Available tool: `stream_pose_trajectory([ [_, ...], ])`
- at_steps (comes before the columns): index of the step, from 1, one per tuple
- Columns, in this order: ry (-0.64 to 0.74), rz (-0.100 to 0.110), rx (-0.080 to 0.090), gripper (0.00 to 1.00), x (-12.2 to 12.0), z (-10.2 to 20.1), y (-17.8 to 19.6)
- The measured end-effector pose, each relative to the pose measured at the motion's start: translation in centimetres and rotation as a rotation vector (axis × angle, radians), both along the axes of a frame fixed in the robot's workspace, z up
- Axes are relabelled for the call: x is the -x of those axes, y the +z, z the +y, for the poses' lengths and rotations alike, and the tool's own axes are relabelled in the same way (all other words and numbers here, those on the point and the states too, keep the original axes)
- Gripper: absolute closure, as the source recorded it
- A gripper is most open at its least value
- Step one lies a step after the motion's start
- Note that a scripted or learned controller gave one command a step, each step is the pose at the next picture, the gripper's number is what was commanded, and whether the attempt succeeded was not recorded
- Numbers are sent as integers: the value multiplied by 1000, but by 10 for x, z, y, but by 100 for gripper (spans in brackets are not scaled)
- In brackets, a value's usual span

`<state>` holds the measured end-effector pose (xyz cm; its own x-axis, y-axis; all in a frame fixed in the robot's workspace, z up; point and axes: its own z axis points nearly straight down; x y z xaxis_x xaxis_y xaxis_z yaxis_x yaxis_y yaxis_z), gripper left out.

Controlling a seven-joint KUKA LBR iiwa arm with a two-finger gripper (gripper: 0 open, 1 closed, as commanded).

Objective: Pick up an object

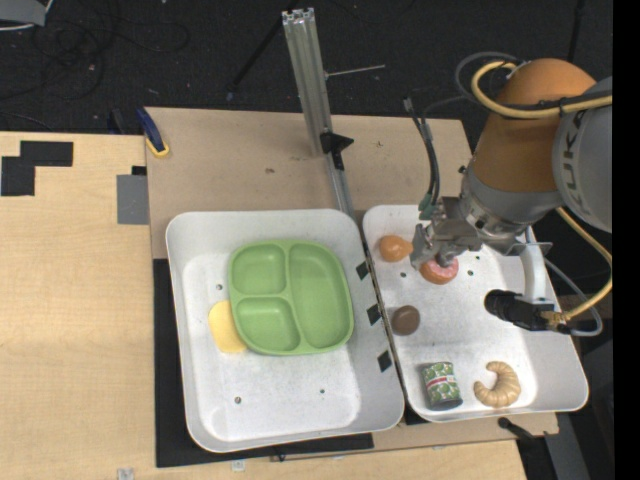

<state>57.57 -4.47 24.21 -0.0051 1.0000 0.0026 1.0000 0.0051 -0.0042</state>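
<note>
A pink donut, the likeliest target, lies near the back of the right bin, directly under the gripper. Whether the fingers are spread or closed on it cannot be told from this angle. It looks like a light, stiff toy with a smooth, rounded rim that could slip, so a pinch across the ring seems safest. An orange ball sits just beside it, a brown ball nearer the front, with a green can and croissant beyond. The left bin holds a green tray and a yellow piece.
</note>
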Motion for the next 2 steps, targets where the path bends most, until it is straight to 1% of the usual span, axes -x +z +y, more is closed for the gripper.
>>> stream_pose_trajectory([
  [2, 0, 1, 1, 100, 36, 91, 5],
])
